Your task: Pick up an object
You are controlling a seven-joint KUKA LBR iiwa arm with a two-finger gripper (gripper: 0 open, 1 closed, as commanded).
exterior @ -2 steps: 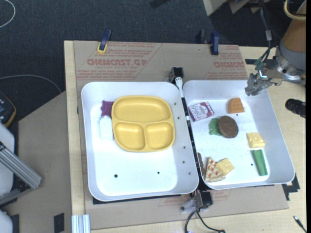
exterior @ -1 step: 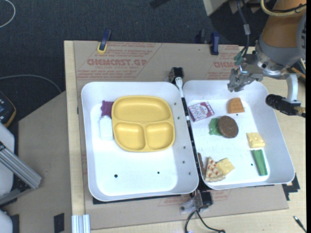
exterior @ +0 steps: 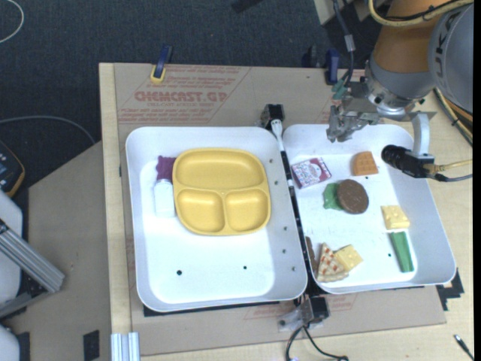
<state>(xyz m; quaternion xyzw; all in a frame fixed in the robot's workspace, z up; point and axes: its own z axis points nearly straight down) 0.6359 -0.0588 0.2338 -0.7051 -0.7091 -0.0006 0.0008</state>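
Starting nearest us, we see pizza slice at six o'clock of the right bin, burger mid-bin. Beyond, at twelve o'clock, the pincer hovers, holding nothing; we judge descent comes next.

Even, diffuse overhead light is filling the scene; the white bins are glaring slightly, shadows are staying faint, and the focus is looking slightly soft.
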